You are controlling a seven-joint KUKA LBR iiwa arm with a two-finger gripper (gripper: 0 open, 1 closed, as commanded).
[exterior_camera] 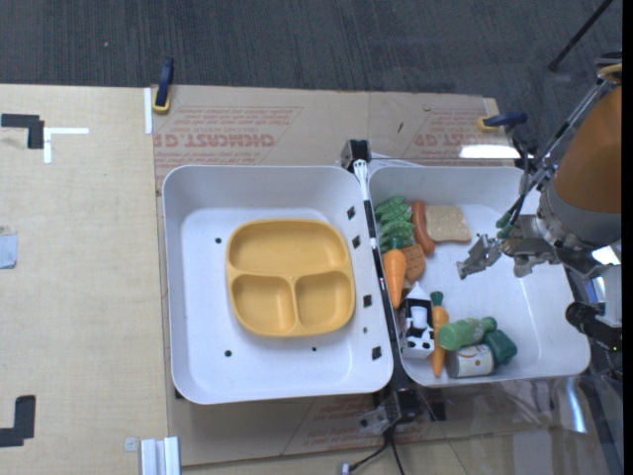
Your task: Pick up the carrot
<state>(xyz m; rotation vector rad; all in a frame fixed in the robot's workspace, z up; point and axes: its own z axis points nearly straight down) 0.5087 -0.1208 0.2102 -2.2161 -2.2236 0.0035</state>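
Observation:
The carrot [394, 275], orange with a green top, lies along the left wall of the right bin [554, 364], just below a green leafy toy [394, 221]. A smaller second carrot [437, 342] lies lower, to the right of a black-and-white cow carton [419, 327]. My gripper [472, 255] hangs over the middle of the right bin, to the right of the large carrot and apart from it. It is open, with nothing between its fingers.
A sausage [422, 228], a bread slice [448, 224], a green vegetable [465, 332] and a small jar [471, 361] also lie in the right bin. The left bin [188, 295] holds a yellow divided plate [291, 275].

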